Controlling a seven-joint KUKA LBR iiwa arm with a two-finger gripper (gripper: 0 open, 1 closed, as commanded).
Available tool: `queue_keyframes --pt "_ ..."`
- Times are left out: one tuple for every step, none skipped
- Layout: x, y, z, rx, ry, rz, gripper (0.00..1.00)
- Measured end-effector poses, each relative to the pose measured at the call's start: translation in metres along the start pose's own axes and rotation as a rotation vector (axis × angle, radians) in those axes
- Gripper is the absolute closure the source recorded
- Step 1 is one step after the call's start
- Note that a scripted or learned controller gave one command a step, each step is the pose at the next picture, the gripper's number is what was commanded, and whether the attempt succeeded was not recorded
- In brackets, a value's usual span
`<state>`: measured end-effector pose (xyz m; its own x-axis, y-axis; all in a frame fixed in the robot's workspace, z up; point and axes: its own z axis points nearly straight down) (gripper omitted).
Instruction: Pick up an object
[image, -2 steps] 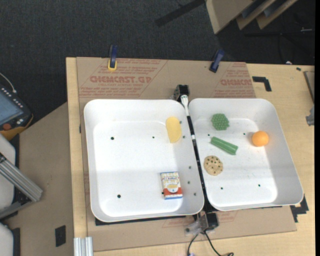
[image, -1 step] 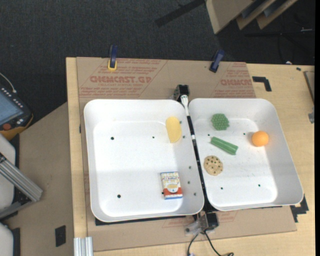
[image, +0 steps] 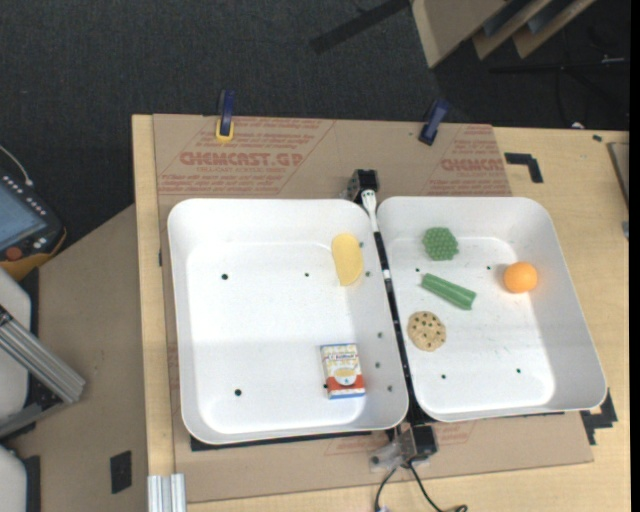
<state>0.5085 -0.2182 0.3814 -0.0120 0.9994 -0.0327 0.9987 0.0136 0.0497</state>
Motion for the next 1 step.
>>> queue_keyframes --pt "-0.0007 0.0012 -0.0105 -0.004 -0.003 -0.002 1.0"
